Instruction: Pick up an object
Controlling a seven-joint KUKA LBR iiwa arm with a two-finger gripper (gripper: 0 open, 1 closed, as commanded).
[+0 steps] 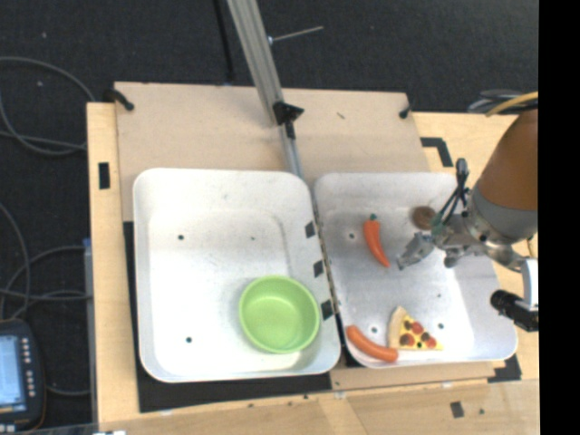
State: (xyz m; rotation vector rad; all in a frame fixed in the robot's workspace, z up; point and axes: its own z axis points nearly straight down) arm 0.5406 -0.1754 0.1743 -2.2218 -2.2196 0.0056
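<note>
Nearest, the right bin (471, 347) holds a sausage (372, 343), pizza slice (412, 332), carrot (376, 242) and brown piece (422, 217) by the gripper (410, 254), jaws apart, empty; the left bin (181, 207) holds a green bowl (279, 313).

One camera fixed above, looking down aslant on both bins (227, 184).

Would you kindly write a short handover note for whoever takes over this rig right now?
Gripper: low in the right bin, beside the carrot; nothing visibly held.
Right bin also has a hot dog, a pizza slice and a small brown object.
Left bin: green bowl.
Done: no pick evident.
Left: grasp and lift one object, likely the carrot.
</note>
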